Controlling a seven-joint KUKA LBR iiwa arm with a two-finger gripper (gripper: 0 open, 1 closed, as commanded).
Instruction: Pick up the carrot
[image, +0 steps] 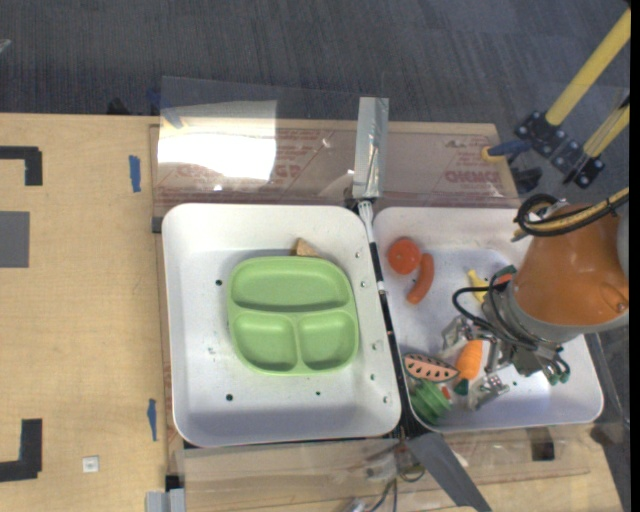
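The carrot (470, 357), a short orange piece, is in the right bin (575, 405) near its front. My gripper (473, 362) has come down over it from the right, below the arm's orange band (570, 275). The carrot sits between the metal fingers (454, 335), which look shut on it. Whether the carrot still rests on the bin floor is hard to tell, and the gripper covers part of it.
A watermelon slice (432, 368) and a green toy (430, 400) lie just left of the gripper. A red tomato (403, 255) and a sausage (420, 279) sit farther back. The left bin (190, 300) holds a green divided plate (293, 312).
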